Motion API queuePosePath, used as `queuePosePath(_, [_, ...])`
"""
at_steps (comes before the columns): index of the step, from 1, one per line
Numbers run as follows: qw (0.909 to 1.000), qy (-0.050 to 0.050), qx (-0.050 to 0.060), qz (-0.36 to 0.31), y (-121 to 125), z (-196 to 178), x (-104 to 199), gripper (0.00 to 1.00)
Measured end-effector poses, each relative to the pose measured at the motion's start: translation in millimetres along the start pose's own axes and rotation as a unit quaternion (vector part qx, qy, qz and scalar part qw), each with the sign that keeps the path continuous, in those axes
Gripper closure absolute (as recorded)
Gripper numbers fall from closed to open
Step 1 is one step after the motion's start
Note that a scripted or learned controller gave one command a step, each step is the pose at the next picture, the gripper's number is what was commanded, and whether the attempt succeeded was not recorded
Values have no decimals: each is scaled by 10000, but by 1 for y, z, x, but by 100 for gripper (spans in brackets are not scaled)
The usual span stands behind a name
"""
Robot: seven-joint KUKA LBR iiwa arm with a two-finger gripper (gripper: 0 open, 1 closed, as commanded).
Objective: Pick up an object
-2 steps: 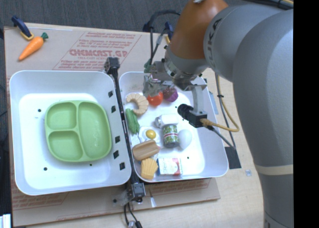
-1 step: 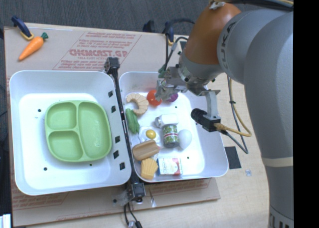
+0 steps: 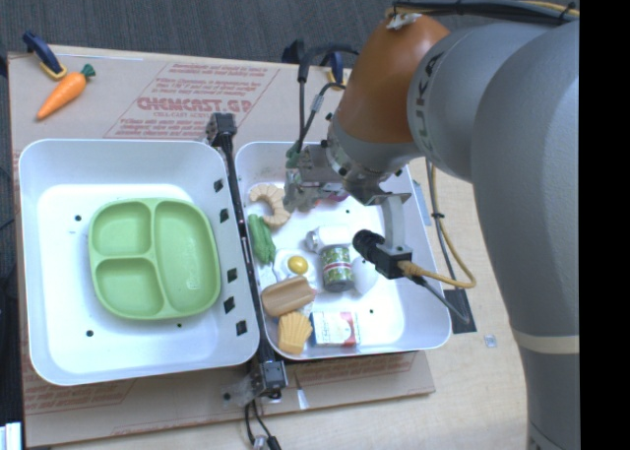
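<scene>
End effector (image 3: 303, 192) over right bin (image 3: 425, 325), fingers obscured, croissant (image 3: 268, 198) partly hidden

You have two white bins: the left bin (image 3: 39, 271) and the right bin (image 3: 418, 325); one green divided plate (image 3: 153, 259); one toy carrot (image 3: 61, 94); one green can (image 3: 336, 266); one fried egg (image 3: 295, 265); one bread loaf (image 3: 286, 295); one green pea pod (image 3: 262, 238); one croissant (image 3: 267, 197).

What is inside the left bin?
The left bin holds one green divided plate; nothing lies in its three sections. The bin floor under the plate is covered.
</scene>
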State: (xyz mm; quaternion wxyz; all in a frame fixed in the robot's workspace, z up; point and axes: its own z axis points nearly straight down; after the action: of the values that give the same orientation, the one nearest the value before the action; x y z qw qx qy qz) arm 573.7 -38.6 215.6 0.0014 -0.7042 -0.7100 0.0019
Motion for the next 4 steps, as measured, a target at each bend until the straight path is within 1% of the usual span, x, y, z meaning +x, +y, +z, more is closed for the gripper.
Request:
queuePosePath(1, [10000, 0, -2, 6, 0, 0, 0, 0])
queuePosePath(2, [10000, 0, -1, 13, -46, 25, 8, 0])
queuePosePath(4, [10000, -1, -6, 10, -46, 25, 8, 0])
